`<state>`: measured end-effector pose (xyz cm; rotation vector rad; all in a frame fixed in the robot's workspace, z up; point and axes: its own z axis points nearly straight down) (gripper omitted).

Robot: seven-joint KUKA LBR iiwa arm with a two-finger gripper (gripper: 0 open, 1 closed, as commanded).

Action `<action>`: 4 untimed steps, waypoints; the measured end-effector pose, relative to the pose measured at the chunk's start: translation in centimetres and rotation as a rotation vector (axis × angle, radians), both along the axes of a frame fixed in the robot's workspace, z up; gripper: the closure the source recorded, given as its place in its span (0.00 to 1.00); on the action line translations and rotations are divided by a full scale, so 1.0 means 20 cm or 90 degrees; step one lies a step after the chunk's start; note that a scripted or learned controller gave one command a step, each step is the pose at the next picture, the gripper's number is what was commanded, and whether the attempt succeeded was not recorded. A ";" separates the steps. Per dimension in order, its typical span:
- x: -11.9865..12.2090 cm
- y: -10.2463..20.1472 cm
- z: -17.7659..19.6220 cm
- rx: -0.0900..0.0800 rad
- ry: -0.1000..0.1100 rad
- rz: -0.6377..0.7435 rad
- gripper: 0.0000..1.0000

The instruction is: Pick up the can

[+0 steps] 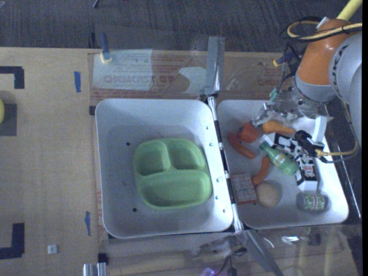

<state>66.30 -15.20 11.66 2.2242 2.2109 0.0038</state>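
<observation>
The arm (330, 56), grey with its orange band, reaches in from the right and hangs over the far end of the right bin (339, 214). Its gripper (275, 112) sits low above the clutter there, just beside an orange piece (278, 127) and a small red-orange fruit (248, 132); whether it is released or clenched I cannot tell from here, and nothing shows between its tips. The can (313, 201) lies on its side in the near right corner of that same bin, well apart from the gripper. Between them lie a green bottle (278, 157), a black-and-white carton (300, 149), and a red chili (241, 146). Nearer, a round tan roll (268, 194) rests just beside a brown waffle-like block (243, 188). The left bin (109, 125) holds a green divided plate (171, 173), lying flat near its middle.
</observation>
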 end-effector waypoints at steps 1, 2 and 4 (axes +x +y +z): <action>-0.31 -0.19 -0.11 0.001 -0.007 -0.101 0.00; -0.30 -0.18 -0.06 0.004 -0.010 -0.101 1.00; -0.40 -0.03 0.52 0.001 0.003 -0.183 0.00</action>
